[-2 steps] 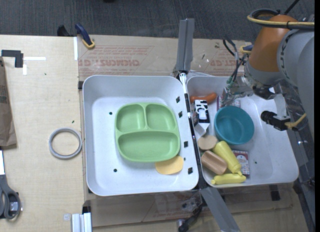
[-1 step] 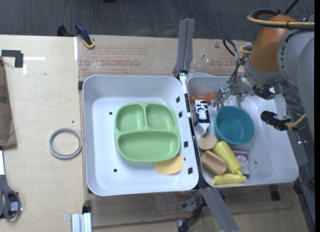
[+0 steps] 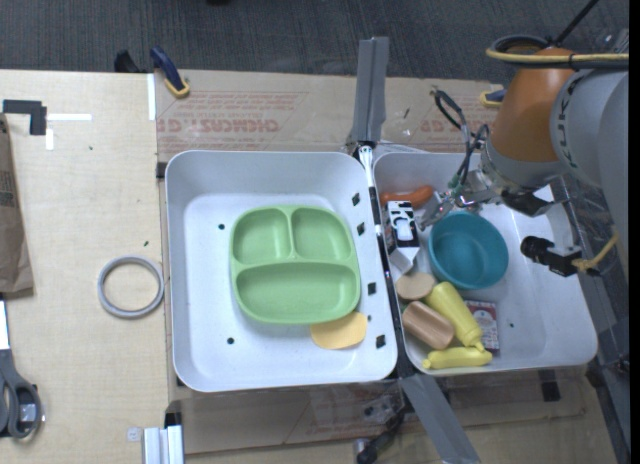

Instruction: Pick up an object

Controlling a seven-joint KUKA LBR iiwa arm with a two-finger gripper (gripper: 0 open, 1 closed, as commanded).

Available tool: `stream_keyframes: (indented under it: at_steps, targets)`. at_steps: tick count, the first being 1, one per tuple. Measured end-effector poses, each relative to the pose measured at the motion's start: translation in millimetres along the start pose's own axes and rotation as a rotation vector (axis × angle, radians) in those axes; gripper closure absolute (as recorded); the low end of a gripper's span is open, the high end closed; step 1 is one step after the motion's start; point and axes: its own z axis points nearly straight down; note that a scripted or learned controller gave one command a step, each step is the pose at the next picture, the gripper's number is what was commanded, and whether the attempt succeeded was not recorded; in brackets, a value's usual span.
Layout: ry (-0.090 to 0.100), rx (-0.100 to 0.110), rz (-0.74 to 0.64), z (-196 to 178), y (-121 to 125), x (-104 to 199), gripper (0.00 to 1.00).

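Gripper low in the right bin, its state hard to tell.
A round, smooth teal bowl sits just under and beside it; below the bowl lie a yellow bottle and a tan cylinder. Further left, a green divided plate lies in the other bin.

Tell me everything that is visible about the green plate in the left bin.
The green plate is a pale green divided tray, seemingly plastic, with rounded corners and three compartments: two smaller ones on the far side, one long one on the near side. It lies flat, right side up, slightly turned, around the middle of the left bin. Nothing lies in its compartments. A flat yellow piece sits at its near right corner, touching or slightly tucked under the rim.
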Motion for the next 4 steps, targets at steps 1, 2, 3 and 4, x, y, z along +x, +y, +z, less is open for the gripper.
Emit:
stream_keyframes:
  at_steps: [1,2,3,4]
  targets:
    - [0.003,-0.002,0.169,0,-11,13,0.00]
    - [0.003,-0.002,0.169,0,-11,13,0.00]
    - [0.003,0.000,0.161,0,-23,18,0.00]
    - [-0.002,-0.003,-0.041,-1,-35,21,0.00]
